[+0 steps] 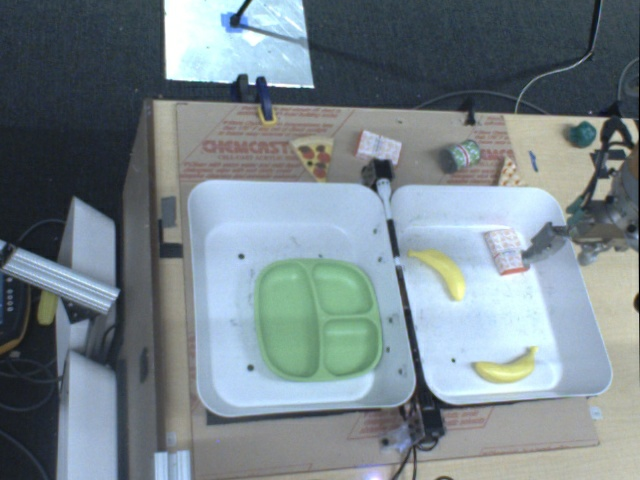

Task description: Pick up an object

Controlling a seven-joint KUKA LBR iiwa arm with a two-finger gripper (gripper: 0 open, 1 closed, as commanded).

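Observation:
The right bin (560,298) holds three things. A yellow banana (441,271) lies near its left wall. A second yellow banana (505,367) rests near the front rim. A small white and red carton (504,250) lies toward the back right. My gripper (543,241) reaches in from the right edge, just right of the carton and close to it; nothing shows in its grasp. The grey wrist (603,226) sits over the bin's right rim.
The left bin (215,268) carries a green divided plate (318,319). Behind the bins on the cardboard lie a toy pizza slice (313,156), a small packet (379,146), a green can (463,154) and a cracker (508,171). A teal ball (583,133) sits far right.

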